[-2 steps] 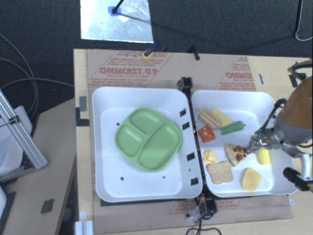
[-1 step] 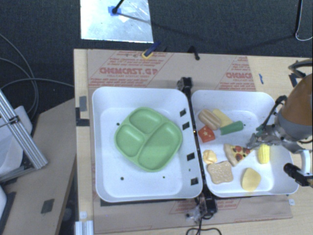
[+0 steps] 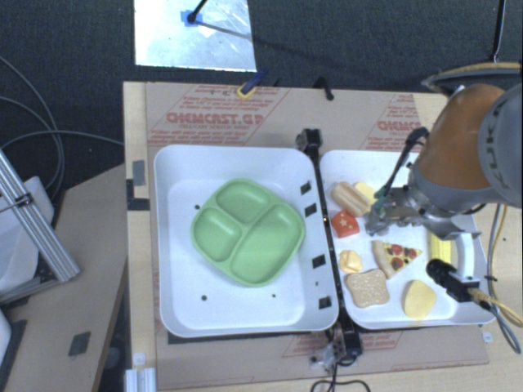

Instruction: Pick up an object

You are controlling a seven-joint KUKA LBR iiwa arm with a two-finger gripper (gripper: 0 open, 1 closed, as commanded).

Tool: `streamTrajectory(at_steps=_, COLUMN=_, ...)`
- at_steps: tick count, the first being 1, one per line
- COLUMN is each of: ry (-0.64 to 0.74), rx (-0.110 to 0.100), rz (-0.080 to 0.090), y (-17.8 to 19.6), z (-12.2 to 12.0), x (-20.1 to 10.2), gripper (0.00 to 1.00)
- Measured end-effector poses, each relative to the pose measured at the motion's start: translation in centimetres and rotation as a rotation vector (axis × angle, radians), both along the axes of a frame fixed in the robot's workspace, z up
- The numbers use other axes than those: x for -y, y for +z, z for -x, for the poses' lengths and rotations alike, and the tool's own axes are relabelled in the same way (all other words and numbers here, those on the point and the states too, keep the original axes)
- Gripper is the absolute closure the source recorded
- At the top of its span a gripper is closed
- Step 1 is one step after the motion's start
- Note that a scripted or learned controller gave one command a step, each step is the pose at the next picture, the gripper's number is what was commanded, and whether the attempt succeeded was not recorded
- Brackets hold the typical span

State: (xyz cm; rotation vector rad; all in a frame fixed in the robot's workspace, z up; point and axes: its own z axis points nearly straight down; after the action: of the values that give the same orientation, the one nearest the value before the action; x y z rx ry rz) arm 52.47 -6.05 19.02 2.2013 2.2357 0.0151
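At the near edge of the bench, a brown cardboard sheet with red lettering (image 3: 221, 121) lies under two shallow white bins set side by side, and a tangle of thin cables (image 3: 335, 362) hangs at the front between them. The left white bin (image 3: 184, 300) holds one thing: a pale green plastic plate with three compartments (image 3: 248, 231), sitting slightly tilted near the bin's middle.

The right white bin (image 3: 384, 321) holds the toy food. Nearest are a tan slice of toy bread (image 3: 367, 288) and a round yellow piece (image 3: 419, 299), with a small yellow lump (image 3: 350, 260) just left of a toy pizza wedge with red dots (image 3: 395, 256). Farther back lie a red block (image 3: 345, 224) and a pale toy hot dog bun (image 3: 350, 196) beside the divider. That makes six food pieces in clear sight.

The grey arm with its orange band (image 3: 466, 149) reaches in from the right, and its two-finger gripper (image 3: 382, 217) sits low over the right bin, between the red block and the pizza wedge; whether it is spread or clamped cannot be told from here.

Beyond the bins the floor is dark blue carpet (image 3: 65, 47), with one shiny silver sheet (image 3: 196, 23) at the far side and a light wooden surface (image 3: 73, 243) to the left.
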Motion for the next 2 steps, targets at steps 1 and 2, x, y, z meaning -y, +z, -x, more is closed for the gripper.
streamTrajectory(at_steps=1, ry=-0.015, rx=-0.012, rz=0.005, y=-5.3, z=-0.7, x=2.6, gripper=1.0)
streamTrajectory(at_steps=2, ry=-0.016, rx=-0.008, rz=0.005, y=-10.8, z=1.6, x=2.6, gripper=1.0)
